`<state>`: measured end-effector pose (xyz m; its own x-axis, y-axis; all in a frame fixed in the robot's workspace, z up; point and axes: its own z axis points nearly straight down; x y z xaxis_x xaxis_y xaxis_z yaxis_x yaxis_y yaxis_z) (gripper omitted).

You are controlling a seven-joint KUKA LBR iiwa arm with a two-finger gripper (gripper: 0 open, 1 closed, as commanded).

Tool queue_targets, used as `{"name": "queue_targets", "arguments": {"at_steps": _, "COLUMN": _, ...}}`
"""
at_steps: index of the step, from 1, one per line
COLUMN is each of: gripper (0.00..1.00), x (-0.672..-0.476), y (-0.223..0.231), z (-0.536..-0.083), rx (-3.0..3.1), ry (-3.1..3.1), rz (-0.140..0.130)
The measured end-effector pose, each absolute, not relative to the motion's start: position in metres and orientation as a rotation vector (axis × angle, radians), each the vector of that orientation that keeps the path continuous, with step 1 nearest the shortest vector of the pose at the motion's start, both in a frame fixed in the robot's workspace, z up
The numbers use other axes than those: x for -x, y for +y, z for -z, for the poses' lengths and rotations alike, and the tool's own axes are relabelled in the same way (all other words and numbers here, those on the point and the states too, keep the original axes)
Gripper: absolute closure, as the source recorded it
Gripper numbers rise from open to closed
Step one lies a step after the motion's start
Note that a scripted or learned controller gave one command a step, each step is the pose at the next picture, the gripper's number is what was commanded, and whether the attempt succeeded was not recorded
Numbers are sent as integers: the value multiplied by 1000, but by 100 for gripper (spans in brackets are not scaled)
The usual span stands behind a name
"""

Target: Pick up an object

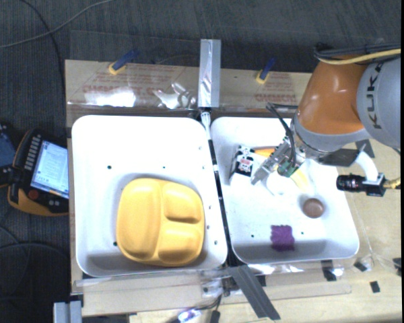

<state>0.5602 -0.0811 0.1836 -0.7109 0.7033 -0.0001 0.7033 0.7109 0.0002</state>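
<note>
A: What's the room like, starting from the left?

B: Dark grey carpet floor (27, 59) with black cables across it. At nine o'clock a handheld control pad (40, 173) with a lit screen lies on the floor. Next comes the worktop (377, 247), a pale wooden board, with clear plastic sheeting (141, 86) clipped along its far edge by two blue and yellow clamps.

A: And on the worktop?

B: Two shallow white bins side by side. The left bin (101, 140) holds a big yellow moulded tray (161, 221) toward six o'clock. The right bin (337, 247) holds the small things.

A: Any writing?

B: "KUKA" in dark letters runs down the grey arm (384, 106) at three o'clock, beside its orange band. Faint red print on the sheeting is too blurred to read.

A: Where's the object to pick up, relative to the jaws?

B: The gripper (273, 170) sits over the middle of the right bin. A small black and white box (243, 160) lies just beside it at nine o'clock, with an orange piece (264, 152) between them toward the far side. A round brown piece (313, 208) lies near at four o'clock, and a purple block (282, 237) farther off at six o'clock.

A: Are the jaws clenched or released?

B: I cannot tell; they blur into the white floor, and nothing shows clearly between them.
</note>
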Motion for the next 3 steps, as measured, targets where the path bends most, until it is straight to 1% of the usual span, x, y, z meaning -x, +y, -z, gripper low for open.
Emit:
{"name": "queue_targets", "arguments": {"at_steps": 1, "gripper": 100, "x": -614, "y": -9, "z": -183, "rx": -1199, "ry": 2904, "rz": -1}}
{"name": "queue_targets", "arguments": {"at_steps": 2, "gripper": 100, "x": -630, "y": -22, "z": -210, "rx": -716, "ry": 3056, "rz": 0}}
{"name": "queue_targets", "arguments": {"at_steps": 3, "gripper": 100, "x": -575, "y": -47, "z": -222, "rx": -1544, "ry": 2736, "rz": 2}}
